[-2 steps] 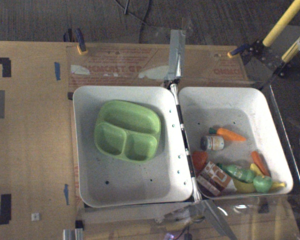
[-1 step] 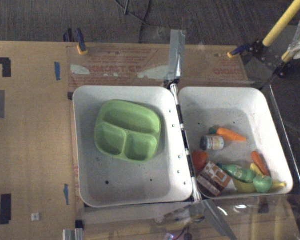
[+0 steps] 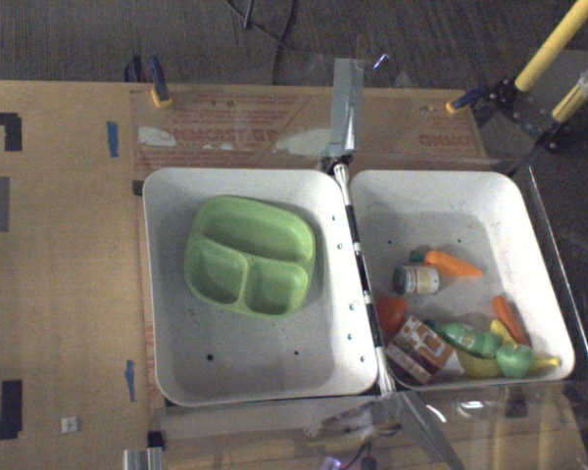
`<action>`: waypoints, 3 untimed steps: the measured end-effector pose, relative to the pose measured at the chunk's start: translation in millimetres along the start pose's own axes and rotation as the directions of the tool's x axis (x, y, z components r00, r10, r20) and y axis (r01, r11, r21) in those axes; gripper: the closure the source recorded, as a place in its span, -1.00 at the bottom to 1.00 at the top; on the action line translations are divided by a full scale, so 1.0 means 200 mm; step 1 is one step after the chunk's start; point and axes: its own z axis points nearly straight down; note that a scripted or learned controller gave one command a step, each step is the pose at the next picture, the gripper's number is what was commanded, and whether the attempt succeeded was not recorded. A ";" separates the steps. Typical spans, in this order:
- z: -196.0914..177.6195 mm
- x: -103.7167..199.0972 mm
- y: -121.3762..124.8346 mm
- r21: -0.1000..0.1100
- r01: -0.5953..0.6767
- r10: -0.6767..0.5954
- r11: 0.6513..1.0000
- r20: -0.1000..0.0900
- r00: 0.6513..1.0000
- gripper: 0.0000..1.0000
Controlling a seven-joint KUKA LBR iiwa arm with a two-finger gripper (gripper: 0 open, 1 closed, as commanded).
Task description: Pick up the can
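Can [image 3: 416, 280] lies sideways mid right bin [image 3: 470, 196], touching carrot [image 3: 453, 263]; descend across its width. Tool state: cannot tell.

The can [image 3: 416, 280] is small, with a pale label and dark ends. It lies on its side in the right bin [image 3: 441, 199], near the bin's middle, just beside an orange carrot [image 3: 453, 263].
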 end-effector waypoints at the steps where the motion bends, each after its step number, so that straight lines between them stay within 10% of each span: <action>1: -0.06 0.02 0.00 -0.004 0.005 -0.005 1.000 0.000 1.000 1.00; 2: -0.06 0.02 0.00 -0.003 0.005 -0.005 1.000 0.001 1.000 -1.00; 3: 0.23 0.23 -0.17 0.003 0.041 -0.041 0.999 -0.001 0.999 -1.00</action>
